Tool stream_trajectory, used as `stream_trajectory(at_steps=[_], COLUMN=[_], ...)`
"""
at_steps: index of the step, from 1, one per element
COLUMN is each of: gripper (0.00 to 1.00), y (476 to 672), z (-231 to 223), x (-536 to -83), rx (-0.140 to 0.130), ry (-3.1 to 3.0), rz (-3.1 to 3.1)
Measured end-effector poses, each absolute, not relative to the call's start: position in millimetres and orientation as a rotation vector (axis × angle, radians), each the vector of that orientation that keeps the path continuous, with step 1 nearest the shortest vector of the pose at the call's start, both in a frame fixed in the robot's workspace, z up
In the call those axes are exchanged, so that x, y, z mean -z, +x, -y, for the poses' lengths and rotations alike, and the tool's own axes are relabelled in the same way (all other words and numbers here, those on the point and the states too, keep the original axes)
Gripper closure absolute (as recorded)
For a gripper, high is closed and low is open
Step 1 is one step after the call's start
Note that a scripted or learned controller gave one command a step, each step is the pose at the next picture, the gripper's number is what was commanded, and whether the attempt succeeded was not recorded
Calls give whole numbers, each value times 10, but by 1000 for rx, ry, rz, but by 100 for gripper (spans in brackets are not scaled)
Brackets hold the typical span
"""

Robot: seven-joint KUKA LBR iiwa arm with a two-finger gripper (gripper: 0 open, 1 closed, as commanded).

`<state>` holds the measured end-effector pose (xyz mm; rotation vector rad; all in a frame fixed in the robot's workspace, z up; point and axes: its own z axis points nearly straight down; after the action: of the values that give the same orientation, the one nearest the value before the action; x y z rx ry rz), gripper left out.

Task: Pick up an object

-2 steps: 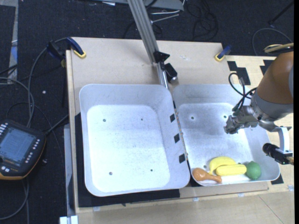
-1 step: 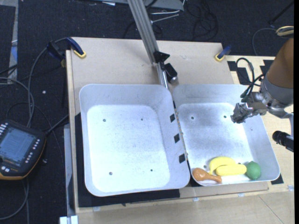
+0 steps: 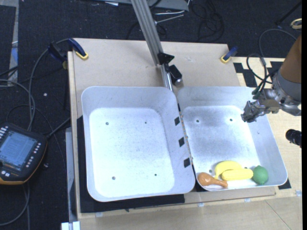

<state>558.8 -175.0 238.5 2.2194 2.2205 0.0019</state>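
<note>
At the near edge of the right bin [image 3: 206, 128] lie three small items: a yellow banana-shaped piece [image 3: 232, 170], a green ball [image 3: 260, 175] to its right, and an orange spoon-like piece [image 3: 211, 179] to its left. My gripper [image 3: 249, 114] hangs over the far right side of that bin, well behind these items and apart from them. Nothing shows between its fingers.
The left bin [image 3: 129, 143] sits beside the right one, with black clips along their shared rim. A slanted metal pole [image 3: 151, 32] rises behind the bins. A teach pendant [image 3: 17, 152] lies off the bench at left. Cables run across the dark floor.
</note>
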Motion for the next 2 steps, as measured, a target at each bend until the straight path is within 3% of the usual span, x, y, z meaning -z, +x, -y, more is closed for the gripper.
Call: stream_trajectory(at_steps=[2], gripper=[100], y=[5570], z=[701], x=[-2383], rx=[-2], ry=[2216], rz=[-2227])
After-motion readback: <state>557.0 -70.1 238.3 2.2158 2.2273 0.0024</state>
